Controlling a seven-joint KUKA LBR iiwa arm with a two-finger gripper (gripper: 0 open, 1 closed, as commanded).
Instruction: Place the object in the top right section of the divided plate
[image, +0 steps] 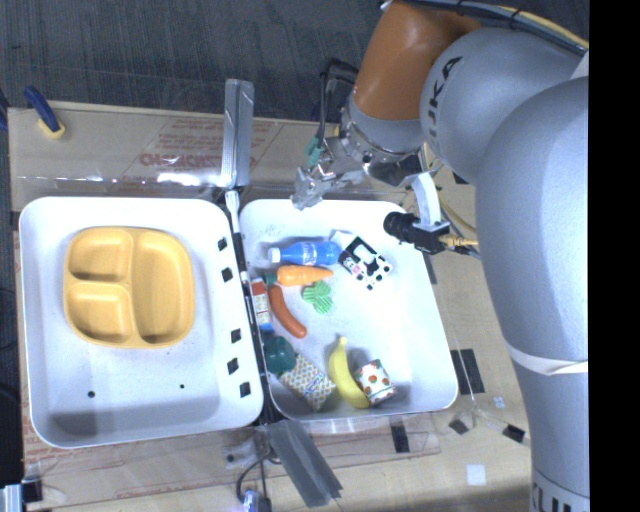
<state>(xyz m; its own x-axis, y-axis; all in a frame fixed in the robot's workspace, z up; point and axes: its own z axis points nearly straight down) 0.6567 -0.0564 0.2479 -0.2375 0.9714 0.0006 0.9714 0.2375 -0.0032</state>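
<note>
**Gripper high at the right bin's top edge, plate far to the left**

Seen near the upper middle of the frame: the gripper (312, 190), hanging over the top rim of the right bin (420, 330). Impossible to tell whether spread or pressed together, and nothing visible between the tips.

Lying below it, in the middle of the frame: 1 bottle (305, 252) with long axis left to right, 1 carrot (303, 276) just under it on the same axis, 1 sausage (287, 312) on a slant, 1 banana (347, 375) lower down. Not clear from the task which object is meant. Nearest to the tool: the bottle, straight down the frame from it.

Resting in the left bin (130, 400), at the left of the frame: the plate (128, 285), yellow, with 3 sections. Top right section: the tall one on its right side, next to the wall between the 2 bins.

Probably still in the picking step, nothing placed so far. For the coming move: first down the frame to an object, then left across the wall to the plate, well apart from the gripper.
</note>
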